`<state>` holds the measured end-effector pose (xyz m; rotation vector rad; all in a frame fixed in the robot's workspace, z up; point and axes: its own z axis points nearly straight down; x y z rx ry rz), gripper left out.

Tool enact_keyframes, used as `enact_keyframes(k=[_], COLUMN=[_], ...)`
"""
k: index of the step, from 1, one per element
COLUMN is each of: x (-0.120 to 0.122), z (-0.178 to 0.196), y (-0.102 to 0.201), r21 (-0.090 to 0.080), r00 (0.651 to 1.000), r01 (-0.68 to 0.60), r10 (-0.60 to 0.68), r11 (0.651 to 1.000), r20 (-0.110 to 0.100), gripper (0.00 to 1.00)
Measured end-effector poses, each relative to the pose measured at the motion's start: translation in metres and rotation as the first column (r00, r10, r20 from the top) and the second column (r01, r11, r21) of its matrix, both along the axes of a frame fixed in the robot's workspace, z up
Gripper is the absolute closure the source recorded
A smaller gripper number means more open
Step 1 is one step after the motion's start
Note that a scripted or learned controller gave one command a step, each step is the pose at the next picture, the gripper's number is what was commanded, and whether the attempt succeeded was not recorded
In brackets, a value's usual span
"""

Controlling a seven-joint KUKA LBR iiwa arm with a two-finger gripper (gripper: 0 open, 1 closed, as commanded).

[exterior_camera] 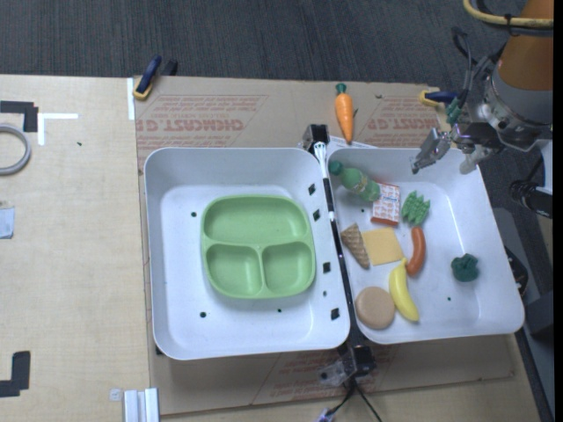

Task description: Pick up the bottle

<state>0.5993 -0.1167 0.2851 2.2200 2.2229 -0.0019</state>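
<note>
Covering bench [70,236]: cardboard [229,117] (carpet [220,16], perhaps).

A robot lab: taped bench [70,236], cardboard [202,117], toy food bins [479,227].

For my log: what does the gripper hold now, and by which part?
Nothing. The gripper hangs open above the right bin; the bottle lies below.

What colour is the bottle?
Green, lying in the right bin: the bottle, seen in the camera view.
</note>
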Motion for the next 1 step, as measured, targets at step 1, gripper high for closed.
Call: enact_keyframes(k=[1], x=[0.0004], z=[0.0094], y=[-0.0002], r21=[-0.001], r00=[1.0], r01=[-0.002], r10=[0.002], r11=[1.0], r20=[0.0], gripper=[1.0])
